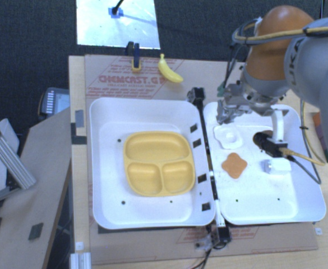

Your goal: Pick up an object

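Pincer [226,114] is held over the far left part of the right bin [276,200]; how wide it is set cannot be told, and nothing is seen to be grasped. Just on its near side a flat white piece [227,137] is laid on the bin floor, judged the closest thing to be taken, with no clear long axis. Nearer again an orange wafer [234,165] is found, and to its right a small pale block [269,165]. A yellow divided tray [155,162] is set in the left bin [105,206], and a banana [169,70] is left on the board [119,78] beyond
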`<state>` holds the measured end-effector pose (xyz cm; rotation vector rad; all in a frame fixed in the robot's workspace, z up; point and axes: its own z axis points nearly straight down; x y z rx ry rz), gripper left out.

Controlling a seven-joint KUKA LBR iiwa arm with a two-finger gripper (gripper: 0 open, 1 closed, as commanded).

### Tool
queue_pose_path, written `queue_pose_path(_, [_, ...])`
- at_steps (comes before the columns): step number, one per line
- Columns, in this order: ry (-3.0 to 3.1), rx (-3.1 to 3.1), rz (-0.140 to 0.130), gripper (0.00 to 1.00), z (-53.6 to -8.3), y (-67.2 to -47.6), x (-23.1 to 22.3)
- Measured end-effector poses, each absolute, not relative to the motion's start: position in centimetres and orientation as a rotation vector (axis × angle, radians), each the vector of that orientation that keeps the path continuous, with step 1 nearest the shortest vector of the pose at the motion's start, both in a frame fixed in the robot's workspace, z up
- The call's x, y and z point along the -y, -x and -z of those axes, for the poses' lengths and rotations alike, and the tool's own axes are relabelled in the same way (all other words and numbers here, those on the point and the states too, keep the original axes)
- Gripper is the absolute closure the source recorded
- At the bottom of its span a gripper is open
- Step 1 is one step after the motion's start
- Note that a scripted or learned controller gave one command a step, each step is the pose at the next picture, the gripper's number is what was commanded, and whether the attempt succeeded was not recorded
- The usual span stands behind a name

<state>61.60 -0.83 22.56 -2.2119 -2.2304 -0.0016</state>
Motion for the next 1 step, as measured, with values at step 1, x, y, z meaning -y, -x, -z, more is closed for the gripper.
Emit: queue_pose_path(1, [2.211,2.231,0.002,1.00,-22.38,-61.02,-5.48])
